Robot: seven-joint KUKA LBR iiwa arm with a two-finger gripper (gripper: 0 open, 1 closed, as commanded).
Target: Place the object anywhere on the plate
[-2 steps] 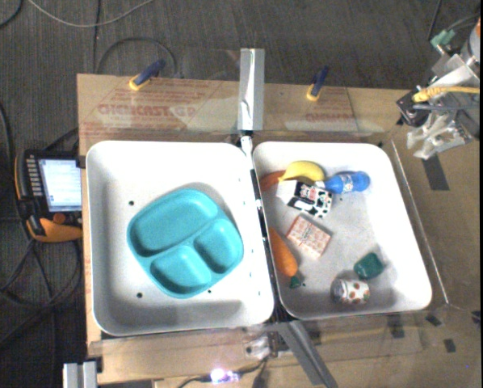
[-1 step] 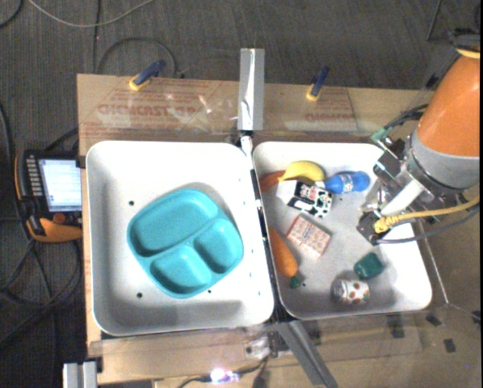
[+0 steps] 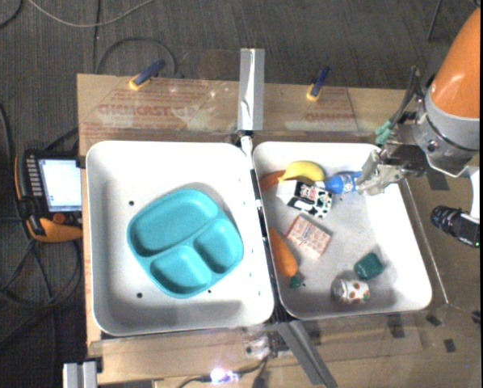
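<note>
**Inspector:** Dark carpet with loose cables surrounds the table (image 3: pixel 96 103); 2 white bins sit on it.

**Clerk:** Step in hand?

**Inspector:** Picking, I judge. The gripper (image 3: pixel 371 178) hovers at the right bin's (image 3: pixel 403 217) upper edge, beside a small blue object (image 3: pixel 341 183). I cannot tell whether the jaws are open or closed.

**Clerk:** Next?

**Inspector:** A secure grasp, then carry leftward to the glossy teal 3-compartment plate (image 3: pixel 185 241) in the left bin (image 3: pixel 112 176).

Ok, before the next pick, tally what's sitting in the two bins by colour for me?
Turquoise: 1, the divided plate in the left bin.
Yellow: 1, banana.
Orange: 1, carrot.
Blue: 1, small item by the claw.
Black and white: 1, patterned block.
Pinkish: 1, flat packet.
Green: 1, small block.
White with spots: 1, cup.
Total: 8.
</note>
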